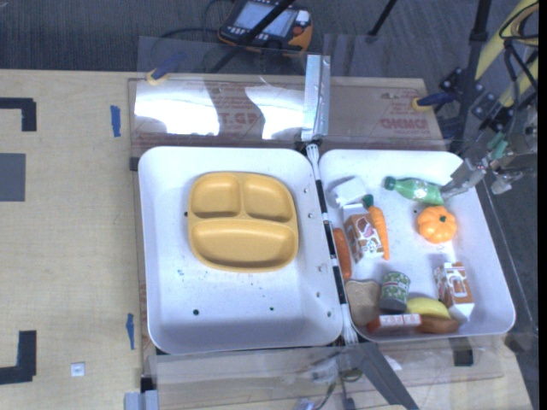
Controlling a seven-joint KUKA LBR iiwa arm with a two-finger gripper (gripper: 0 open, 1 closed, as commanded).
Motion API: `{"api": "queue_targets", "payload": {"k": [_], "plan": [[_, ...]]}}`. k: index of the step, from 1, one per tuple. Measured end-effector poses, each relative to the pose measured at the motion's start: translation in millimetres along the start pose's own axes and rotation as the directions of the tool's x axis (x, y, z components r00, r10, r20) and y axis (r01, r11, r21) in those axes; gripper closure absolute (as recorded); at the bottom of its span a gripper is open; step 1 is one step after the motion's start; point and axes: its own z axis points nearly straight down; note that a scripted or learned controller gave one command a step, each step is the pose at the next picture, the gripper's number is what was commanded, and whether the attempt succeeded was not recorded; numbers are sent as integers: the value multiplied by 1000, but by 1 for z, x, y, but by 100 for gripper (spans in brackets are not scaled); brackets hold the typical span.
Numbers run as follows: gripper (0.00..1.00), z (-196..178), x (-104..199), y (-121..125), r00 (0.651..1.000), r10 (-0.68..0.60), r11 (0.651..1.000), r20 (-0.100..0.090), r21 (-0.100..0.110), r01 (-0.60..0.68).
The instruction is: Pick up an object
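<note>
The right white bin holds the objects. A green bottle lies near its back. An orange pumpkin-like fruit sits just in front of it. A carrot leans on a small printed carton, with a white piece behind them. Along the front lie a green can, a banana, a slice of bread, a red sausage and another small carton. My gripper hangs at the bin's back right, its tip beside the bottle's right end and above the orange fruit.
The left white bin carries a yellow divided plate. A thin orange stick lies along the ridge between the bins. Clear panels stand behind both bins. Cables and stands crowd the far right.
</note>
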Motion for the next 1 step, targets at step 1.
{"api": "queue_targets", "payload": {"k": [1], "plan": [[0, 105, -7, 15, 997, -72, 997, -2, 3, 72]]}}
